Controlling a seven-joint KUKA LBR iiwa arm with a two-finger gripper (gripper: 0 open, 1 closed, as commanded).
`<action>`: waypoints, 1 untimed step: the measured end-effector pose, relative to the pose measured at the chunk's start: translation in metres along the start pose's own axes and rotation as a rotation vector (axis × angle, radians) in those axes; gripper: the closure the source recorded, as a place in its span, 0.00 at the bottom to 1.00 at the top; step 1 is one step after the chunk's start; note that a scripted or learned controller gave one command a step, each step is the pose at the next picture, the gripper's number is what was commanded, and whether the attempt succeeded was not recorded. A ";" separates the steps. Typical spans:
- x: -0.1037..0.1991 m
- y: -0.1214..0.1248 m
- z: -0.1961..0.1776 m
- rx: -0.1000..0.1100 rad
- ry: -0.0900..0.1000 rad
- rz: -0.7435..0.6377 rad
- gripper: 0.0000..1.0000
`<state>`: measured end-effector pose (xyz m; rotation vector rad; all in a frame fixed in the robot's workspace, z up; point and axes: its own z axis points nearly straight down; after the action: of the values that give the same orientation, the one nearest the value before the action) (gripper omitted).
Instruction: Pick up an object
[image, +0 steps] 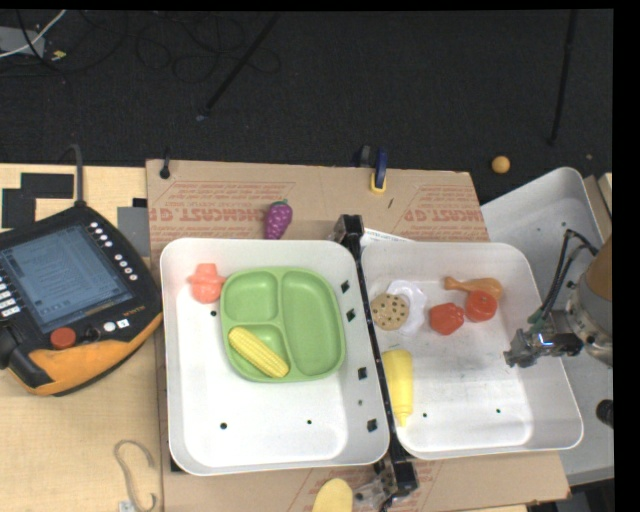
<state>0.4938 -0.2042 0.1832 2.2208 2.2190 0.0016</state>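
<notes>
Yellow rounded object (333, 494) sits at the bottom edge, on the cardboard (320, 205) just below the two bins. Cardboard print reads upside down, roughly "CHEMCAST" (letters partly unclear), twice along the far strip. Left bin (260, 430): green divided plate (310, 330) with a corn cob (258, 352) in its near-left compartment, long axis diagonal, tip toward the far left; pink toy (205, 283) just beside the plate's far-left corner. Right bin (470, 420): yellow block-like piece (398, 385) against the left wall, long axis running near-to-far; cookie (389, 311) past it; red tomato-like piece (446, 319) and second red piece (481, 306) close together; drumstick (474, 286) lying left-right, bone end to the left. Gripper (524, 350) is over the right bin's right rim, well apart from all pieces; state of grip: cannot tell. Purple grape toy (278, 219) on the cardboard behind the left bin. Teach pendant (65, 285) at left, screen text unreadable.
</notes>
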 end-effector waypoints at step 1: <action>-0.001 0.001 -0.047 -0.001 0.000 -0.001 1.00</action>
<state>0.4946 -0.2052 0.2303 2.2192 2.2193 0.0026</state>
